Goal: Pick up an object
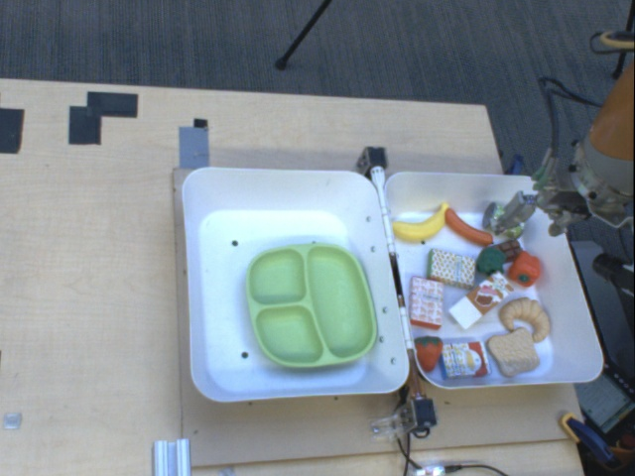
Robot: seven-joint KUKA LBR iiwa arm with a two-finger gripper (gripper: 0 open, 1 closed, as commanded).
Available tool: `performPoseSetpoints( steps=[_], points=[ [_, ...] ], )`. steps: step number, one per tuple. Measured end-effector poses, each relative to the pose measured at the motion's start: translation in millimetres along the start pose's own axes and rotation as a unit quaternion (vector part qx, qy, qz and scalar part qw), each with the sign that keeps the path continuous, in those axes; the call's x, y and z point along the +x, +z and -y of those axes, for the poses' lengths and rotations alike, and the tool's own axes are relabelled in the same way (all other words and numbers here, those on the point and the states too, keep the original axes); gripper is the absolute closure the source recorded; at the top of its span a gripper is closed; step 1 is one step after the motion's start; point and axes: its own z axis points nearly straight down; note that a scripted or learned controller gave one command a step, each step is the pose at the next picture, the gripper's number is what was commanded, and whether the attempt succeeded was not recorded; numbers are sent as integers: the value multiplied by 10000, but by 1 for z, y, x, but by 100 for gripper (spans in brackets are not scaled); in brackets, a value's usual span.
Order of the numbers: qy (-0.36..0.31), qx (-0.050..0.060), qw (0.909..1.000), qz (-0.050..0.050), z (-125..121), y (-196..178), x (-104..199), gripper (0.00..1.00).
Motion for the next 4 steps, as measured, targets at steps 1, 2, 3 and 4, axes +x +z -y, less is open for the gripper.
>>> performPoseSetpoints(
  steps=[1,2,3,4],
  points=[
    [7,-85,10000,17,46,110,-29,0],
    [-4,-128,9999,18,43,97,-29,100],
    [0,-143,9999,33,31,107,13,100],
    [-4,-63,10000,4,-42,131,60,100]
  ],
)
